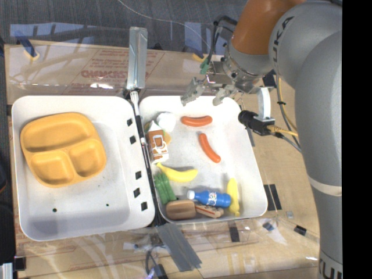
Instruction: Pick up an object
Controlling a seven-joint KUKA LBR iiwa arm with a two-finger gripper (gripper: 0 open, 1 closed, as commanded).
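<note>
My gripper hangs open above the far edge of the right bin, its two grey fingers spread with nothing between them. Just below it lies a sausage, and a second sausage lies slanted a little nearer. Along the bin's left side are a white cup and a brown-and-white carton. Lower down lie a banana, a green vegetable, a blue bottle, a small yellow piece and a brown bun with a hot dog.
The left bin holds a yellow divided tray. A metal bar stands at the back between the bins. The arm's grey body fills the right side, with a black cable fitting over the right bin's rim.
</note>
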